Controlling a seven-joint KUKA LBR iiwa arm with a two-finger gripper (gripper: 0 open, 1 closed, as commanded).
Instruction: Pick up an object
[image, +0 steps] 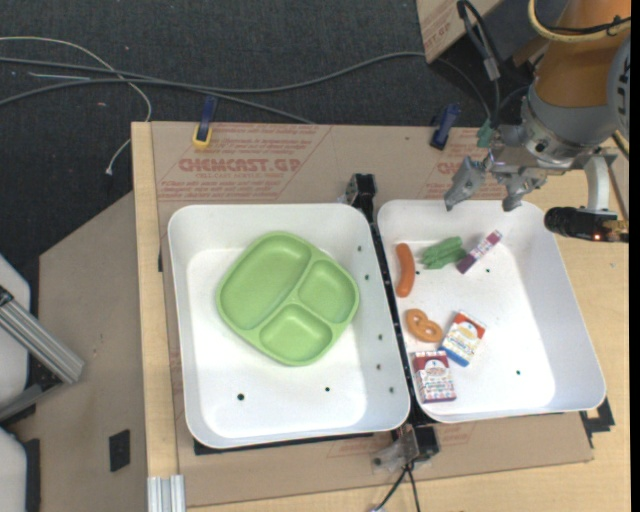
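My gripper (489, 193) hangs over the far edge of the right bin (560, 310), open, with nothing between its fingers. Below it in that bin lie a purple marker-like tube (479, 252), a green toy vegetable (441, 252) and an orange hot dog (404, 270). Nearer the front are a pretzel (422, 325), a small blue and orange box (463, 339) and a red card pack (432, 376). The tube is the closest object to the gripper, a little below and between its fingers' line.
The left bin (200, 380) holds a green divided plate (288, 297). Black clamps (361, 188) sit between the bins at the back. Blue clips (206, 131) hold the cardboard base. Cables run across the dark floor at the top left.
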